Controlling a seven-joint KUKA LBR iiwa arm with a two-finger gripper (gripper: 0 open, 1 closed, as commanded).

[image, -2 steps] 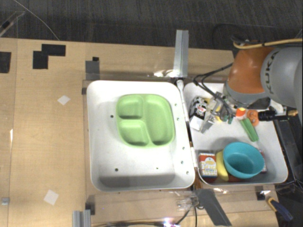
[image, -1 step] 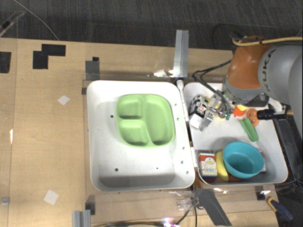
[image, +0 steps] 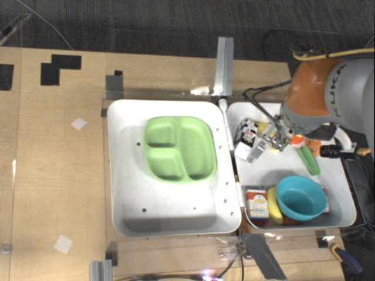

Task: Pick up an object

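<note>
Gripper (image: 262, 147) sat low in the right bin (image: 351, 206), near its upper-left part, hanging off the grey arm (image: 357, 95) with the orange band (image: 307, 89). Cannot tell how far it was open or whether it had hold of anything; the metal parts blurred together there. Just left of it lay a small black-and-white object (image: 246, 132), printing too small to read. Just right of it, a green marker-like stick (image: 308, 160), long axis running upper-left to lower-right, with an orange-capped piece (image: 297, 139) at its upper end, partly under the wrist. Along the bin's near wall: a small carton (image: 256, 204) with a red-and-white label, text illegible, then a yellow item (image: 273, 206), then a teal bowl (image: 300, 198) standing mouth up, touching the yellow item. Part of a letter "K" showed on the arm. Left bin (image: 126, 215) held a green divided tray (image: 179, 148) with three compartments, lying flat.
</note>
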